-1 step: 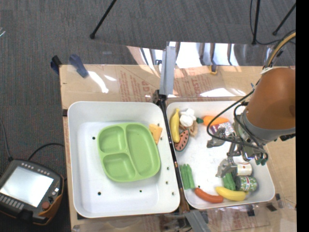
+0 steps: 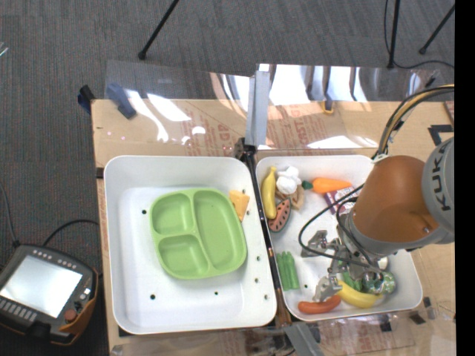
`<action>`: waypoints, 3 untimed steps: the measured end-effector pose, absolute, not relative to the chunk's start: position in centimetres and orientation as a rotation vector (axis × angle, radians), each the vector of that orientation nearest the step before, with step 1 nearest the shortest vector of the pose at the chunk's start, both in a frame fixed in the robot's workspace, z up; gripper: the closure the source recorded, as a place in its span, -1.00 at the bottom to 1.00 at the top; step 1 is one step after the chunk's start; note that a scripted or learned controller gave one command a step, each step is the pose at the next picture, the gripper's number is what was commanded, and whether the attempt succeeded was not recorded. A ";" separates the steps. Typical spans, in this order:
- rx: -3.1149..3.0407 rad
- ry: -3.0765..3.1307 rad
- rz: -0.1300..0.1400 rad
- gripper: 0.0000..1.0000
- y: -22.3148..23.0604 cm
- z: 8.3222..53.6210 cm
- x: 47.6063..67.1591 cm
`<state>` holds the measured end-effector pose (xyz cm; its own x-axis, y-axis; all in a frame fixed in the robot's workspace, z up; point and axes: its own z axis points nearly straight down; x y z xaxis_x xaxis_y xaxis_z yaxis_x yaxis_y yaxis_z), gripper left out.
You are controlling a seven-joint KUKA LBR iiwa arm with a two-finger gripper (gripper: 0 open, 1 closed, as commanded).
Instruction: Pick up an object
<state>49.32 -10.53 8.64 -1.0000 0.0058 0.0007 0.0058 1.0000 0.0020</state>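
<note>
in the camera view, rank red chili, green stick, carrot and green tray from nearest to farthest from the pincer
Measured from the pincer:
1. Red chili, just below it at the right bin's front.
2. Green stick, to its left by the bin wall.
3. Carrot, at the bin's back.
4. Green tray, in the left bin.

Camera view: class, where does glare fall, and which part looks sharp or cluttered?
Camera view: bright glare streaks the clear panel behind the bins; the green divided plate in the left bin is sharp and evenly lit; the tool sits among cables, hard to read.
</note>
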 end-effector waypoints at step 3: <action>-0.457 -3.104 -0.001 -1.00 -9.7 8.6 48.9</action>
<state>48.86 -9.75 8.63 -0.9575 0.2885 0.0040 0.2885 0.9575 0.0003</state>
